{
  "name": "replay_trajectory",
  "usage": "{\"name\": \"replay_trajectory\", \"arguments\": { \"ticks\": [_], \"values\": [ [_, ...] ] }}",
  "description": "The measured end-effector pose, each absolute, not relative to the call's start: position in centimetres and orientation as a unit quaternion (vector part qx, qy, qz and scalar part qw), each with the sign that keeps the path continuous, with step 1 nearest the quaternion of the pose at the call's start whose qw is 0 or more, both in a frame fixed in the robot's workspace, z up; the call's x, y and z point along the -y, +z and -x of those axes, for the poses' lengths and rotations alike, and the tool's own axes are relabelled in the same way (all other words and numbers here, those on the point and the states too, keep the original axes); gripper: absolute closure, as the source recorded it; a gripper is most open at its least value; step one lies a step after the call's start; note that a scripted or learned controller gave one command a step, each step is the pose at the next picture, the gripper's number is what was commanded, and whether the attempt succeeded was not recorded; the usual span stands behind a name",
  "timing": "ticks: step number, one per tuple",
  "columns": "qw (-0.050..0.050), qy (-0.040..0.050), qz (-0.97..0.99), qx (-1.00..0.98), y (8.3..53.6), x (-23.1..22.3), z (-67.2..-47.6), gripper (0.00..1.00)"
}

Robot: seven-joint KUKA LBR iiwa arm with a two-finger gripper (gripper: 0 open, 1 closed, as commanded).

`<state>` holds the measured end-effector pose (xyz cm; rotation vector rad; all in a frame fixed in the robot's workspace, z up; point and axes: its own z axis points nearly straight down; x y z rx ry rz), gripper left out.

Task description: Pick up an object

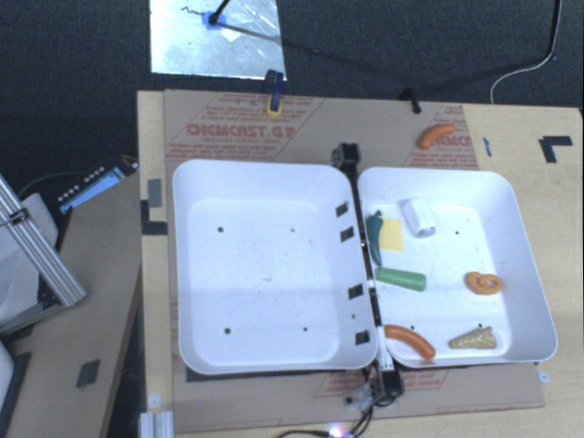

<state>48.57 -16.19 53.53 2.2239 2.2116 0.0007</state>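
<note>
No part of the arm in frame.

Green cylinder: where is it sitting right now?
The green cylinder lies in the right bin, near its left wall, just below the yellow square and above the orange sausage.

In the right bin [525, 245]: a white cup [419, 216] on its side, a yellow block [391, 235] beside a dark green piece [374, 234], a green cylinder [401, 279], an orange pretzel [484, 283], an orange sausage [410, 340], a tan wedge [474, 338]. All lie flat, apart.
</note>
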Motion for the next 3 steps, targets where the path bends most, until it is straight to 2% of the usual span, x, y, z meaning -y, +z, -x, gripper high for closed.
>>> {"name": "replay_trajectory", "arguments": {
  "ticks": [1, 2, 3],
  "values": [
    [0.003, 0.0003, -0.708, -0.706, 53.5, 20.9, -48.6, 1.0],
    [0.002, 0.0006, -0.706, -0.708, 53.5, 20.6, -48.7, 0.0],
    [0.005, 0.0013, -0.705, -0.71, 54.7, 20.7, -48.7, 1.0]
  ]
}}
